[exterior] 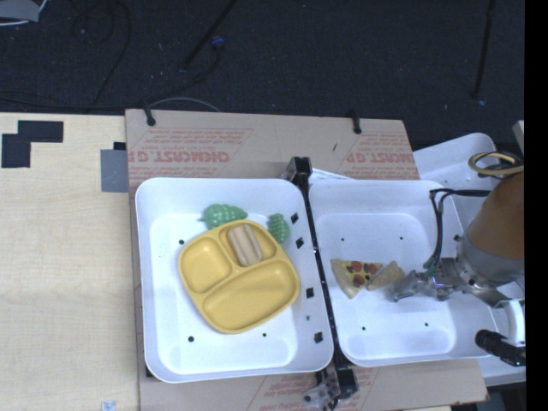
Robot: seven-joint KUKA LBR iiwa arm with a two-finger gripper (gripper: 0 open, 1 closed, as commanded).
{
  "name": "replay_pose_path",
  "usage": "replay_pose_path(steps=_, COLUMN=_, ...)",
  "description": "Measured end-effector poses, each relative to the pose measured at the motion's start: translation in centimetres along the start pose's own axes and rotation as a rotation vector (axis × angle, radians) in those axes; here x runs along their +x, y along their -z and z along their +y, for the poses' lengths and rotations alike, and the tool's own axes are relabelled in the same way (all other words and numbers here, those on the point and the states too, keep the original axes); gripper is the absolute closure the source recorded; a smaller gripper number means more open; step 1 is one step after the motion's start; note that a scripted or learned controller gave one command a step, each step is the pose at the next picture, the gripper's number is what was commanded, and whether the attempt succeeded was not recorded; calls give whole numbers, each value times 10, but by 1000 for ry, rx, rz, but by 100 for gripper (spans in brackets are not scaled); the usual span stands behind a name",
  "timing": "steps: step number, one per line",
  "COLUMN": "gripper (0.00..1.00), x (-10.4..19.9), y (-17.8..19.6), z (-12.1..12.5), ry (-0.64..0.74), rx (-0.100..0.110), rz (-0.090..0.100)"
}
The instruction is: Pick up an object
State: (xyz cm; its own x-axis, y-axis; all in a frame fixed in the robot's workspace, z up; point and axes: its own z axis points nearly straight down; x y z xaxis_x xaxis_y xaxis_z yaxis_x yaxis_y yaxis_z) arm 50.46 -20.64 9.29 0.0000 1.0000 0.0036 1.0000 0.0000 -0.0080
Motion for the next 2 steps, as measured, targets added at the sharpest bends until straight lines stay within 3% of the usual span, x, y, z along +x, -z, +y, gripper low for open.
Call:
replay_pose_path(steps=1, gripper=100, x=-1, y=13, z=1, ry=-3, rx=-3, rz=-1)
replay_pose_path(steps=2, gripper=100, x=-4, y=55, z=1, ry=0, rx=-9, rz=-4)
